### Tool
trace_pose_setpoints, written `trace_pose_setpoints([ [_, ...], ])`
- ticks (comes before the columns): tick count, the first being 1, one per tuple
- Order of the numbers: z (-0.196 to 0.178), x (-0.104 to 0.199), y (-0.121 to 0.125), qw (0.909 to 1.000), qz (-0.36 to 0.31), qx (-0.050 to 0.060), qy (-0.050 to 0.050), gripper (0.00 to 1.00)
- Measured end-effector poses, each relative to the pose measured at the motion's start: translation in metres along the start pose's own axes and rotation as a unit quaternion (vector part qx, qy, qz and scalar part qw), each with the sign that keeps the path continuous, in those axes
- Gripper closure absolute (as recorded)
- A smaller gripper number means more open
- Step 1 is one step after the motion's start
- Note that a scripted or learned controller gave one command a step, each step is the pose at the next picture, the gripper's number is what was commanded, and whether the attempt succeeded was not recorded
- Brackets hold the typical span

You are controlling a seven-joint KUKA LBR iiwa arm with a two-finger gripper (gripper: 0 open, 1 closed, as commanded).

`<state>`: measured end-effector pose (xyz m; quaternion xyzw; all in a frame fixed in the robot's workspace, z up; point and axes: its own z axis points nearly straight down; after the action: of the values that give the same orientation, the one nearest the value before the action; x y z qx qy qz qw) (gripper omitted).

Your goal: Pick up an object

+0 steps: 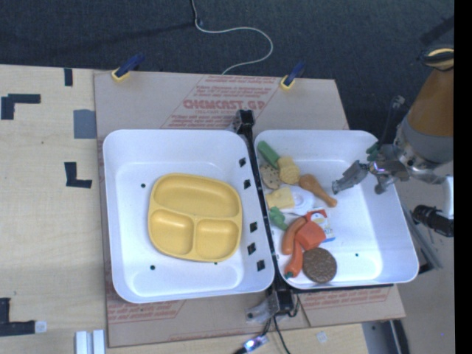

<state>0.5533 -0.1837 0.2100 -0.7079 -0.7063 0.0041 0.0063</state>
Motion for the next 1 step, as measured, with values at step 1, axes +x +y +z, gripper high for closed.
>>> trace_pose_setpoints([
  [1,-0.0074,0.0004,0.0029,1.0,-0.002,-0.006,-0.001,0.0],
])
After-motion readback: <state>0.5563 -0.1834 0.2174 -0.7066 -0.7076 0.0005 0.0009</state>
